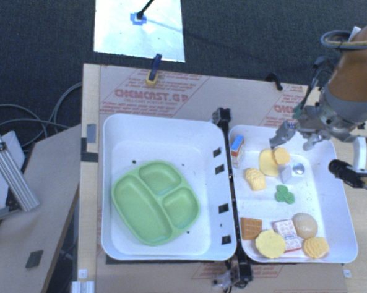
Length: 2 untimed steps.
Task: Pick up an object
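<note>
Hovering at the upper right of the frame, the gripper (pixel 297 138) has its fingers spread with nothing between them, so this looks like the approach step; next it needs to drop onto the yellow piece (pixel 270 162) just below. Right bin (pixel 345 236) is crowded with toy food, left bin (pixel 134 133) holds a green tray (pixel 155 201), all on a cardboard-topped bench (pixel 174 93).

The hand (pixel 297 136) hangs open above the upper part of the right bin (pixel 341 202), with nothing between its fingers. Below it lie yellow food pieces (pixel 270 160), a green clover shape (pixel 285 194) and a small carton (pixel 237 147). The left bin (pixel 128 130) contains a green divided tray (pixel 155 201).
</note>
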Available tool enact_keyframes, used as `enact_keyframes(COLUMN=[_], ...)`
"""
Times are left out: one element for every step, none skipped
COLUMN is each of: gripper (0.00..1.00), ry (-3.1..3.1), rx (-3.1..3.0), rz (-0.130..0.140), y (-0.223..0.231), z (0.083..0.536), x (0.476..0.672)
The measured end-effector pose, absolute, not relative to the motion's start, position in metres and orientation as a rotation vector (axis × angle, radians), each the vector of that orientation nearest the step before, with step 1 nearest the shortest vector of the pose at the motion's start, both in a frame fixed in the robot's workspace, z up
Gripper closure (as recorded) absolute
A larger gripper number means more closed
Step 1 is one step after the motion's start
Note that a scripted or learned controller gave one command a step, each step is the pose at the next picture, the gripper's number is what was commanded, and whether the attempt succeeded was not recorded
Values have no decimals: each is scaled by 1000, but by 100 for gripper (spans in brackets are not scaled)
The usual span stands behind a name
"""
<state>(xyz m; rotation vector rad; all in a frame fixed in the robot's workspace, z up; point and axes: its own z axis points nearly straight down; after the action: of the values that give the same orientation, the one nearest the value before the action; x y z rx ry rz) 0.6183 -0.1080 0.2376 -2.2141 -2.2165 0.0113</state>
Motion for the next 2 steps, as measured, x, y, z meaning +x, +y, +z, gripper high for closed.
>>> enact_keyframes(gripper=[0, 0], ry=[-2226, -2227], rx=[-2219, -2216], rz=[-1, 1], y=[-108, -106], z=[245, 198], x=[621, 630])
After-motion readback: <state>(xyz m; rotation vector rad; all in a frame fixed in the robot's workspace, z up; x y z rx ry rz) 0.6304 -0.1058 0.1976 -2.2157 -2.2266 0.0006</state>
